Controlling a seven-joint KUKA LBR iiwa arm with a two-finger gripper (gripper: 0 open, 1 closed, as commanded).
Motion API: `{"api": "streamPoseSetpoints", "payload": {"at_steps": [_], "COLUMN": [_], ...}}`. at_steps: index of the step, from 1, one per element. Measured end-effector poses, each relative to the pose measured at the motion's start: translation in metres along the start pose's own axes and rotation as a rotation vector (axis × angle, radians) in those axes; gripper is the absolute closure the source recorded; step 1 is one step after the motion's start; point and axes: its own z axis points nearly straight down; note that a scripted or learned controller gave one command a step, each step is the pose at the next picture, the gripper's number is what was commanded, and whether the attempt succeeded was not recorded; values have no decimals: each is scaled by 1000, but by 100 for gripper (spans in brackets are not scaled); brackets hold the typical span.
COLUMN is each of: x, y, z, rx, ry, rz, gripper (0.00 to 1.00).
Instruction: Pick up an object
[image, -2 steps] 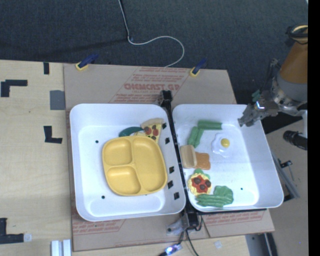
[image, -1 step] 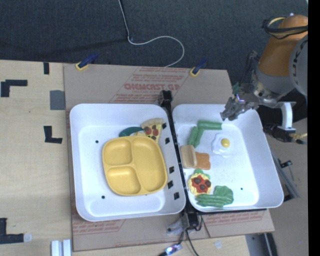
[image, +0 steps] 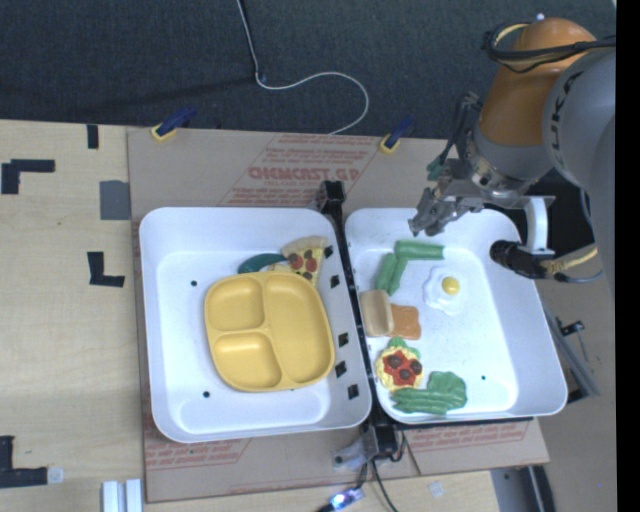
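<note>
Okay, gripper (image: 432, 222) hangs over the right bin's (image: 520, 385) far edge, just above the green bean piece (image: 402, 262). Can't tell its open/closed state. Fried egg (image: 444, 290), toast (image: 389, 318), pizza slice (image: 401, 366) in same bin. Yellow divided plate (image: 268, 331) in left bin (image: 170, 300).

My arm (image: 560, 90) ran off the top and right edges. The yellow plate (image: 268, 330) covered most of a dark green thing (image: 262, 263) and the pizza slice's (image: 306, 255) lower part.
</note>
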Motion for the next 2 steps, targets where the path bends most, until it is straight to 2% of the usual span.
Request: {"api": "streamPoseSetpoints", "payload": {"at_steps": [1, 2], "x": [55, 53], "y": [19, 9], "z": [7, 21], "rx": [1, 3], "ry": [0, -3], "rz": [0, 7], "gripper": [100, 100]}}
